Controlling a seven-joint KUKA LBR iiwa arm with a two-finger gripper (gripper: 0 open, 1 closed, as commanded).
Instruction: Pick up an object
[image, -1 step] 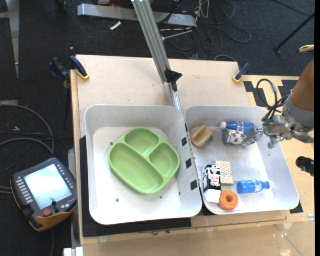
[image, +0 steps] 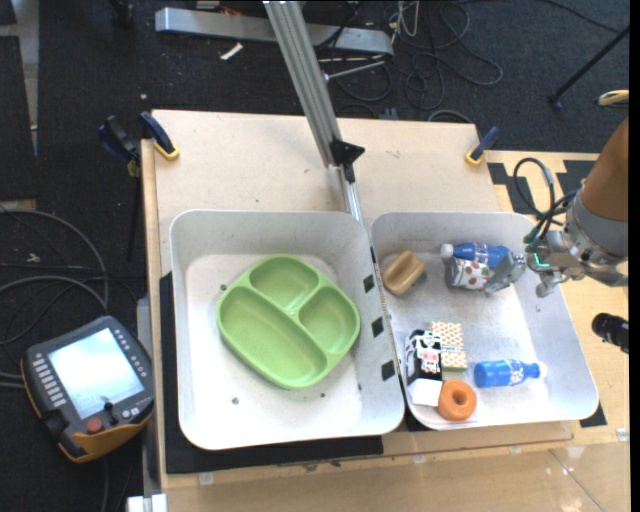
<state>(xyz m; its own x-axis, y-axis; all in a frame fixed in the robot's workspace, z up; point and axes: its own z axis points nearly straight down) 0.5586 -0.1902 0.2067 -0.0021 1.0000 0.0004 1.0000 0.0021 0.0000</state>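
Gripper (image: 512, 272) at right bin's (image: 560, 330) far edge, beside the can (image: 472, 266); finger state cannot be told. Risk: can rolls away if nudged off-centre

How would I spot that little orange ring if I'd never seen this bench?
Look in the right-hand white bin, at its near edge. The orange ring lies there beside a cow-patterned carton, left of a blue bottle. Nothing else there is orange with a hole.
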